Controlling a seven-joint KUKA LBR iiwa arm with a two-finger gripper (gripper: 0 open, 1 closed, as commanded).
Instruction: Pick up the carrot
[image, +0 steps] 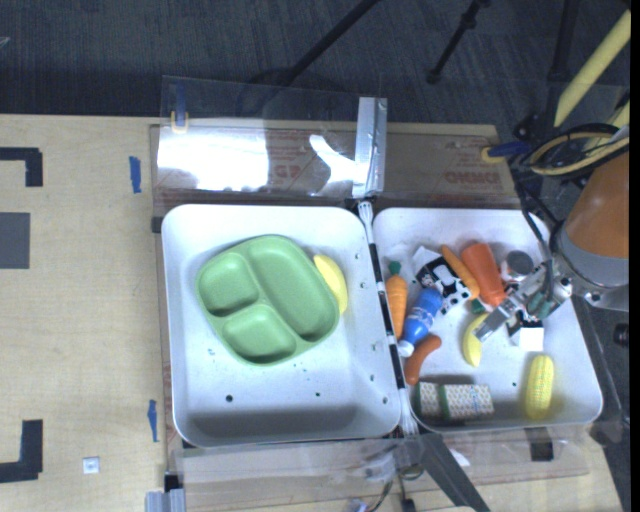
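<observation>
Nearest the camera, below and left of the claw, a speckled block (455, 399) lies along the front wall of the right bin (585, 405), with a corn cob (539, 385) just below the claw. That gripper (512, 314) hangs low over the bin's right half — how wide it stands I cannot tell, and nothing shows between its fingers. Well to its left, against the wall that divides the bins, lies the carrot (397, 303): small, orange, green-topped, its long axis running near-to-far, leafy end away from the camera. A blue bottle (421, 318) and a yellow banana (472, 342) lie between claw and carrot, so I judge the reach must go leftward over them.
</observation>
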